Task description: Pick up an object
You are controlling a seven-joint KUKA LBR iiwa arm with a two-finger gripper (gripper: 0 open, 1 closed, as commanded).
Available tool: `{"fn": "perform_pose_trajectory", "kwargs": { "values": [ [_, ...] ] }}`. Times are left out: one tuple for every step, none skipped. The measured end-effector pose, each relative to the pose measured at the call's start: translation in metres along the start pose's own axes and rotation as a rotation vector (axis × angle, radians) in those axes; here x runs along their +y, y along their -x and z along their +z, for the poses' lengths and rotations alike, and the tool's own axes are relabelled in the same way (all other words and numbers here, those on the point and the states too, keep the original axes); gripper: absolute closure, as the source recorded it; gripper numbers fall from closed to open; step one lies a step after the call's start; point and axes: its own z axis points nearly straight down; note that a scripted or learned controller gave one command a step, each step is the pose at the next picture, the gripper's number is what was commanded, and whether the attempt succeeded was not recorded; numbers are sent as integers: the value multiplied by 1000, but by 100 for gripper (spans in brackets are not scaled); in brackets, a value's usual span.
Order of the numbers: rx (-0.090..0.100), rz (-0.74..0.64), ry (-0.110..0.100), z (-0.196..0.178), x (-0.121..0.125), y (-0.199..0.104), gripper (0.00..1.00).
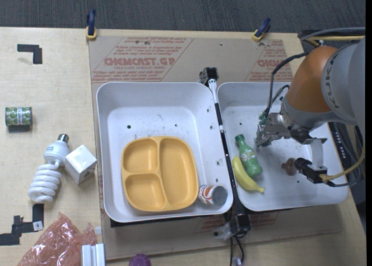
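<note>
In the right bin [302, 202] a green bottle [249, 157] lies near the left wall, and a yellow banana [245, 176] lies just in front of it. A small brown object [287, 167] sits further right on the bin floor. My gripper [263, 136] hangs low over the bin's middle, just right of the bottle's cap end and apart from it. The grey arm with its orange band [311, 82] reaches in from the right and hides the bin's far right part. Nothing shows between the gripper's tips.
The left bin [110, 143] holds a yellow divided plate [158, 173] and a small tipped can [210, 195] at its front right corner. On the bench to the left lie a light bulb [46, 172], a white cube [80, 163], a green can [18, 116] and a pink mesh bag [55, 241].
</note>
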Motion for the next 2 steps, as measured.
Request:
{"fn": "perform_pose_trajectory", "kwargs": {
  "values": [
    [0,0,0,0,-57,7,0],
    [0,-3,0,0,0,18,0]
  ]
}}
